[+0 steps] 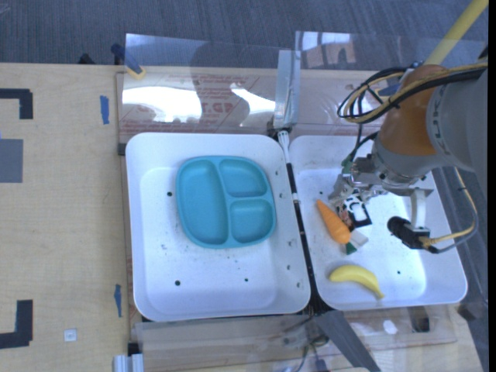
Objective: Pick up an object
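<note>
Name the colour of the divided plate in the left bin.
Teal blue; the divided plate shows clearly in the camera view.

Bright, even overhead light, slightly cool in tone. Strong white glare across the clear plastic sheet behind the two shallow white bins, washing out the printed cardboard beneath it. Mild blow-out on the floor of the left white bin, hiding surface detail. Soft, short shadows under the teal divided plate and beside the yellow banana. Slightly soft focus throughout, with grain in the grey carpet along the top. Small parts around the two-finger gripper hard to resolve.
</note>
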{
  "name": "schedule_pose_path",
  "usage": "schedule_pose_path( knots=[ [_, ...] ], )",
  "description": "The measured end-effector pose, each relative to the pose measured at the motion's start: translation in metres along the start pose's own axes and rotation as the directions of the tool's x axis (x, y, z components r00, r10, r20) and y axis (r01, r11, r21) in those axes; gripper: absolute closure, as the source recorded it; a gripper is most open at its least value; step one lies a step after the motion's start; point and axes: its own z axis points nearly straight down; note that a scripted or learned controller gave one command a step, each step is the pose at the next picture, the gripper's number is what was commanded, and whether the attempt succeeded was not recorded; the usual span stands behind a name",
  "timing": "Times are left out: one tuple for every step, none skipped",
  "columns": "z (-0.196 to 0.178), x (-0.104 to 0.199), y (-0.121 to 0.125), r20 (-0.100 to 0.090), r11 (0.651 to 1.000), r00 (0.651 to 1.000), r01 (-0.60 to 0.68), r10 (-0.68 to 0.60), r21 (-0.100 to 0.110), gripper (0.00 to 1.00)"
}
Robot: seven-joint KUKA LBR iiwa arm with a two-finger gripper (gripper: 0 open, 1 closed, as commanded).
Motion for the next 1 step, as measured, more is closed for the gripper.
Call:
schedule_pose_path(
  knots=[
    [-0.14, 0.0665, 0.0345, -0.001, 0.998, 0.999, 0.054, -0.054, -0.009, 1.0]
  ],
)
